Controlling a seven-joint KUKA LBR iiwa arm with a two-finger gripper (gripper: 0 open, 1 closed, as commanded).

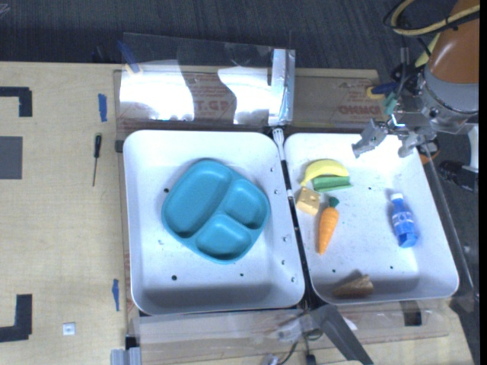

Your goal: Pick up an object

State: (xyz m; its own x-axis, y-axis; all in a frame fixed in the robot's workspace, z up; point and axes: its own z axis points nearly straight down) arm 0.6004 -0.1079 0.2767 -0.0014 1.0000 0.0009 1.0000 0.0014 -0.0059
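My gripper hangs over the back edge of the right bin, its two fingers spread open with nothing between them. Below it in that bin lie a yellow banana with a green piece against it, a tan block, and an orange carrot. Further right is a blue bottle, lying roughly under the gripper's right side. A brown object rests at the bin's front wall. The gripper touches none of them.
The left bin holds a blue divided plate. A clear plastic panel and a cardboard strip stand behind both bins. Yellow and black cables loop near the arm at top right.
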